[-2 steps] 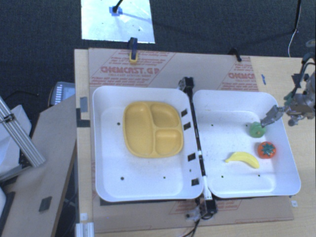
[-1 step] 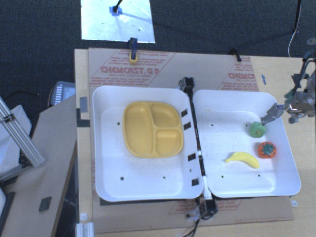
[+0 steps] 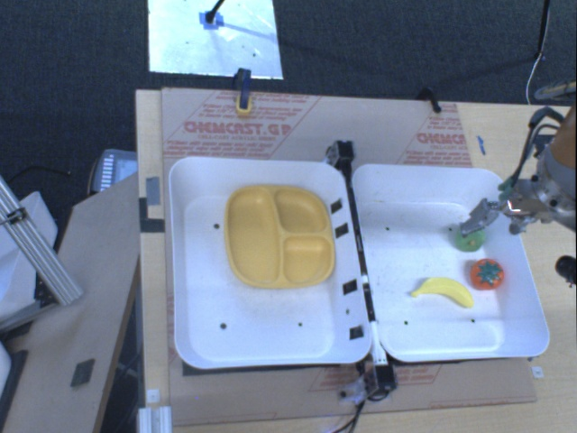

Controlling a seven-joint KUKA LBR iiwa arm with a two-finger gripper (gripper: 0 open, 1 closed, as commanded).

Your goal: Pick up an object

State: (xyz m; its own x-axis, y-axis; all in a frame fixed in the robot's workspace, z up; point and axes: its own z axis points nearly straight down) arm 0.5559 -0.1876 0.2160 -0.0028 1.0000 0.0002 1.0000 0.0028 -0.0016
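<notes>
- my claw (image 3: 478, 216) comes in from the right and hangs low over the right bin (image 3: 406, 332), near its far right corner, directly above a small green object (image 3: 468, 239).
- i cannot tell from this angle whether my claw is released or clenched; the metal tip and the green thing overlap, and nothing is plainly held.
- the green object is flat and roundish; its make is too small to read.
- just toward the near side of it sits an orange-red fruit-like toy (image 3: 487, 274), round, with a green top, close to the bin's right wall.
- a yellow banana (image 3: 444, 290), smooth and curved, lies a little left of the round toy, apart from it.
- the left half and the near strip of the right bin are bare white floor, so there is open room to that side; the right wall is close to my claw.
- the left bin (image 3: 198, 332) holds a yellow divided plate (image 3: 279, 235), glossy plastic with three compartments and rounded corners, sitting near the middle with white floor all round it.
- the two bins touch along a dark central seam (image 3: 353, 251).
- both sit on a pale board with red printing (image 3: 236, 126).
</notes>
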